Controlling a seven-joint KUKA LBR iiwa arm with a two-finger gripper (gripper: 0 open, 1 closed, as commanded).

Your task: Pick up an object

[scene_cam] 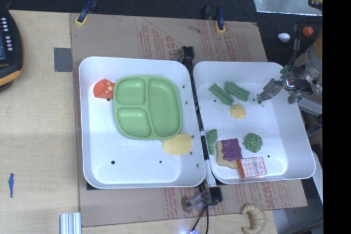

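Nothing picked up yet. Two green beans (229,91) and a small yellow lump (238,112) near the right bin's (296,140) top edge. Gripper (265,93) just beside them, fingers apart, empty. Grabbing and lifting left to do.

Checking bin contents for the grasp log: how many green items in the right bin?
4. Two long green pieces lie side by side at the far end, a small green piece sits by the divider, and a broccoli-like piece sits nearer the front. None looks hidden.
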